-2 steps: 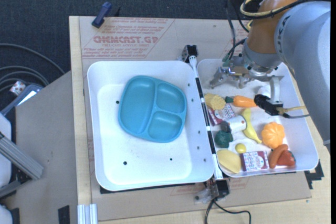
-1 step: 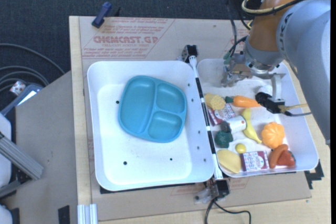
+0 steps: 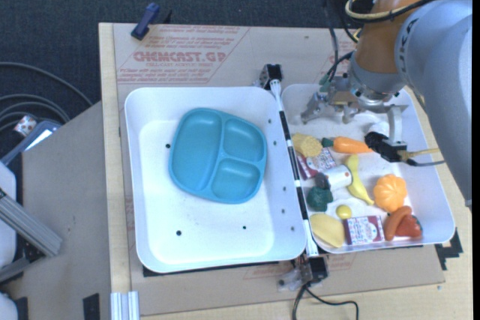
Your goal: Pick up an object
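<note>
The right bin holds several toy foods. Among them are an orange carrot, a yellow banana, an orange pumpkin, a red piece, a red and white carton and a pale yellow piece. My gripper hangs over the far end of this bin, just beyond the carrot. Its fingers stand spread, open, with nothing between them.
A blue divided plate lies in the left bin. A ridge with black clips separates the two bins. A green piece and a small white bottle lie close to that ridge. A blue item rests on the bench's far edge.
</note>
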`<state>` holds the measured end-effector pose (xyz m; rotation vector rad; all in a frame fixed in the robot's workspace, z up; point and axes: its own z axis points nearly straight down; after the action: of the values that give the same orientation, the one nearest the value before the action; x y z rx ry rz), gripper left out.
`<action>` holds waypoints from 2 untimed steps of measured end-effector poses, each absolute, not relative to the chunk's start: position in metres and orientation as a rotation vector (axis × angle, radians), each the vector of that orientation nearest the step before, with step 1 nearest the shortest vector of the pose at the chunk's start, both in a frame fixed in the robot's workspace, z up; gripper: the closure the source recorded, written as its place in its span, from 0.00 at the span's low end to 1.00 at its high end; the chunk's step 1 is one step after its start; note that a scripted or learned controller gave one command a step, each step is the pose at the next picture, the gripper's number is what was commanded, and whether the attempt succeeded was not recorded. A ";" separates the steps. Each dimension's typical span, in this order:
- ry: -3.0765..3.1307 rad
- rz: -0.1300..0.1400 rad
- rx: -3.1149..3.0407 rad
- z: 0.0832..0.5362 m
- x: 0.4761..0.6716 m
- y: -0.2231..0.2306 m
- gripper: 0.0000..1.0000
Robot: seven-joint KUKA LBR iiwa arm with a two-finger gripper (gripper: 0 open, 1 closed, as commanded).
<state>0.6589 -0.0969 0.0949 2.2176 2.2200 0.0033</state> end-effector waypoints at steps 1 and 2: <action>2.219 0.006 2.216 0.105 0.659 -0.097 1.00; 2.219 0.005 2.216 0.105 0.659 -0.097 0.00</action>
<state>0.6594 -0.0966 0.1050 2.2158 2.2192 0.0054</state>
